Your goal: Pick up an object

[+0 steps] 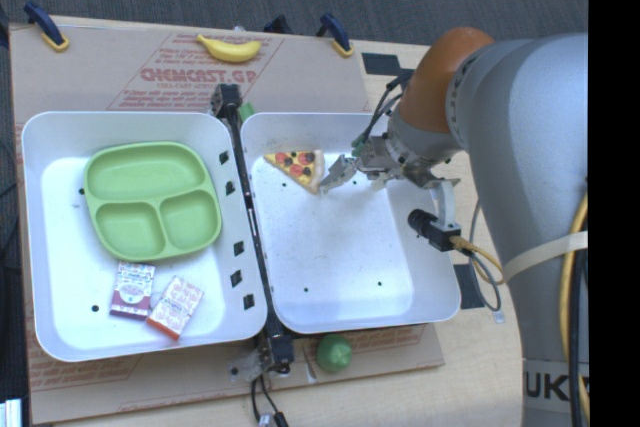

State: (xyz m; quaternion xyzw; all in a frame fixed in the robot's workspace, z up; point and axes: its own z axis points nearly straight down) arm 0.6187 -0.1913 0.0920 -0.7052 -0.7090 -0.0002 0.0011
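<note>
Gripper (335, 177) sits low in the right bin (400, 300), beside the pizza slice (296, 165) at nine o'clock. Whether it's open or closed, I can't tell.

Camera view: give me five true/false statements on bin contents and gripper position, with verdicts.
1. The pizza slice toy lies in the right bin. True.
2. The green divided plate sits in the right bin. False: it is in the left bin.
3. The banana lies on the cardboard behind the bins. True.
4. The gripper is over the left bin. False: it is in the right bin, beside the pizza slice toy.
5. Two small packets lie in the left bin. True.
</note>
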